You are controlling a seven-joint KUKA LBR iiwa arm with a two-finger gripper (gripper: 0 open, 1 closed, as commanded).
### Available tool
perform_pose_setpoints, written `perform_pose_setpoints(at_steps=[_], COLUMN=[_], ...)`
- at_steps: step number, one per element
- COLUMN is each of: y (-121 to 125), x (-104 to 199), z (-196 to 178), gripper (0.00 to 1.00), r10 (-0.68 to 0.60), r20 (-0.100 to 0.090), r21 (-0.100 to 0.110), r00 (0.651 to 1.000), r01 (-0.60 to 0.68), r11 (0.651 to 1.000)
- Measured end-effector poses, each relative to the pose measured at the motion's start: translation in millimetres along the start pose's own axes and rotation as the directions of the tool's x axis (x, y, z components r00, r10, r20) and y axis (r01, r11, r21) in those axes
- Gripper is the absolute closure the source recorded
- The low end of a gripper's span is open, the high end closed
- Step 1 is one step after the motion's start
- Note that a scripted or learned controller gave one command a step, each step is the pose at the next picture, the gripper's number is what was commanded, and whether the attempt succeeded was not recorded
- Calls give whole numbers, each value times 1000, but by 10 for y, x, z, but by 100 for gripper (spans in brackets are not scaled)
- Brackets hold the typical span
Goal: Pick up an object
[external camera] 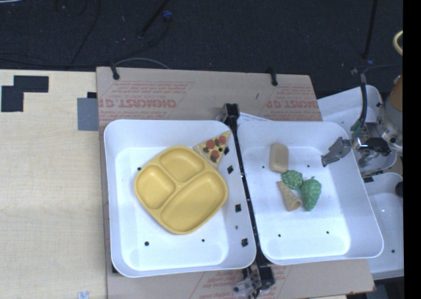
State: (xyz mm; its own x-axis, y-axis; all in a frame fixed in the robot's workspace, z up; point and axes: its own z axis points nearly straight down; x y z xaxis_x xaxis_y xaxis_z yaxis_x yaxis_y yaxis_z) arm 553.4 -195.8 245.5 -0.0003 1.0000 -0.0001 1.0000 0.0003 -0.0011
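Right bin [368, 225]: tan block [279, 157], green pieces [302, 187], cone [289, 197].
Left bin [122, 225]: yellow tray [182, 189], pizza slice [215, 147].
Gripper [337, 151]: right bin's far-right rim, opening not readable.

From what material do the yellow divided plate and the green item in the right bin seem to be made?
The yellow divided plate looks like moulded plastic: one even colour, smooth rounded compartments and a soft sheen. The green item appears to be toy food, probably plastic or rubber: its surface is bumpy and matt, though too small to tell for certain.
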Motion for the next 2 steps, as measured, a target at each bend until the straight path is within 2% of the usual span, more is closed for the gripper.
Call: perform_pose_setpoints(at_steps=[1, 2], y=[20, -1], x=[66, -29], z=[454, 1010], gripper=[0, 0], r10=[0, 1], r20=[-3, -2], r21=[6, 5], r00=[1000, 1000], r01=[0, -1], r11=[1000, 1000])
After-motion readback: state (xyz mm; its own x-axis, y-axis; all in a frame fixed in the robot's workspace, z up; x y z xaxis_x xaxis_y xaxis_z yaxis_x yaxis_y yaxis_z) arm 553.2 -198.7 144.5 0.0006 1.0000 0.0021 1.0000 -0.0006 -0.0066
